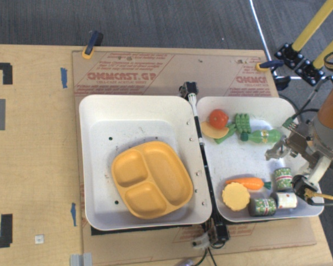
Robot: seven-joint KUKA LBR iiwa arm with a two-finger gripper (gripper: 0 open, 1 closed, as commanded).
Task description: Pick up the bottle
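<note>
Along the right bin's (213, 215) near rim sat a yellow disc (236, 197), a carrot (245, 183) and two small cans (263, 206). The gripper (278, 150) hovered over open floor mid-bin, and whether its jaws were open or closed could not be told. Farther back the green bottle (262, 136) lay on its side beside a tomato (218, 118), near the far wall.

bench (28, 165), cardboard sheet (155, 71); two white bins (94, 148) side by side

The brown sheet (155, 73) under the bins bears red print, apparently "CHEMCAST GP", repeated at right.
</note>
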